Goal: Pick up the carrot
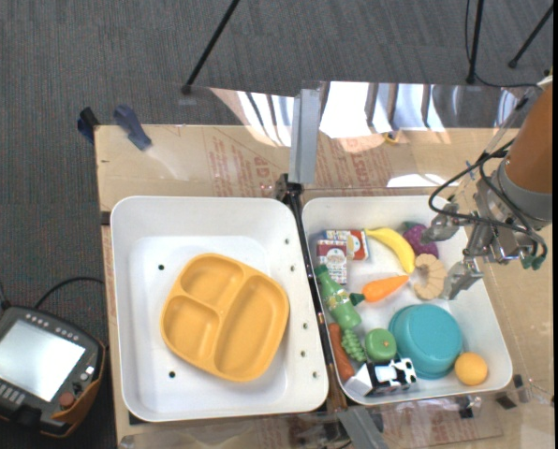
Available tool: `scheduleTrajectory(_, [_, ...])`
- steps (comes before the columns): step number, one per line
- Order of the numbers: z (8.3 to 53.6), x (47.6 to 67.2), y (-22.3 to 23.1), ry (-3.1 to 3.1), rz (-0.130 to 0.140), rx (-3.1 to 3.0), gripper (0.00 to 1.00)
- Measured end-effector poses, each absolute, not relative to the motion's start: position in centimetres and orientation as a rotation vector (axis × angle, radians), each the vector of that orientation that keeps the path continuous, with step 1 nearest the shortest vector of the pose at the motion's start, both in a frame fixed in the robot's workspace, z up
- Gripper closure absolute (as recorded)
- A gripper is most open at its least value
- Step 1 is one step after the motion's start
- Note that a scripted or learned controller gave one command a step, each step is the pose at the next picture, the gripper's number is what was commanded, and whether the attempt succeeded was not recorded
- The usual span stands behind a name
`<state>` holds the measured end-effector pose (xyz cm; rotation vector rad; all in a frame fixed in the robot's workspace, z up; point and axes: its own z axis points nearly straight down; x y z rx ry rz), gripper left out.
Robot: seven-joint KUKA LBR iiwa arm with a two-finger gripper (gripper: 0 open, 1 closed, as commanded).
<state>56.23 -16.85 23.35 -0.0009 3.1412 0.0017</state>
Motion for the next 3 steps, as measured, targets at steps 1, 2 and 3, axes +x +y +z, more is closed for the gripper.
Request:
scheduleTrajectory(1, [8.5, 56.8, -13.7, 3.154, 0.008, 0.052, 0.00])
scheduleTrajectory(2, [8.8, 57.7, -9.7, 3.142, 0.002, 0.005, 0.00])
scheduleTrajectory(3, [8.9, 57.7, -8.7, 3.138, -0.004, 0.080, 0.00])
